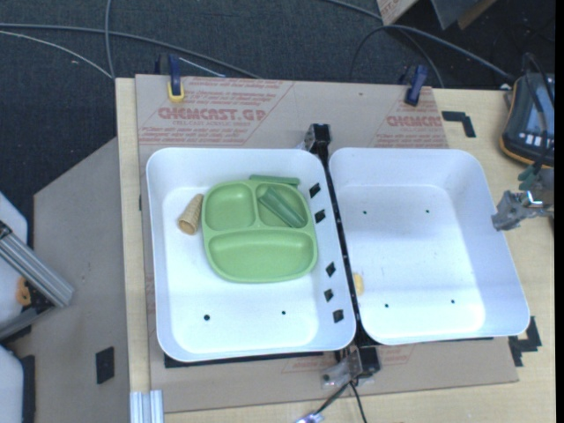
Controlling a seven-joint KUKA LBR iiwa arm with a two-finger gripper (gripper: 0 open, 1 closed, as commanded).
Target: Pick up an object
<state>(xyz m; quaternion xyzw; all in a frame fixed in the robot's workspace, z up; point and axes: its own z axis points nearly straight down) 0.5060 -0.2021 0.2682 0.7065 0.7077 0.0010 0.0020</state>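
Observation:
A green divided plate (260, 233) lies in the left bin (238, 333). A green pod-shaped piece (282, 205) rests in the plate's upper right compartment. A tan cone (189, 214) lies on the bin floor, touching the plate's left edge. A small yellow bit (357, 283) sits by the wall between the bins, on the right bin's side. My gripper (514, 208) shows as a small grey shape at the right rim of the right bin (423, 315), far from all the objects and holding nothing that I can see.
Black clips (319, 137) join the two bins along the middle wall. Blue clamps (175, 85) hold the cardboard sheet at the back. A dark device with an orange edge (531, 126) stands at the far right, behind the gripper.

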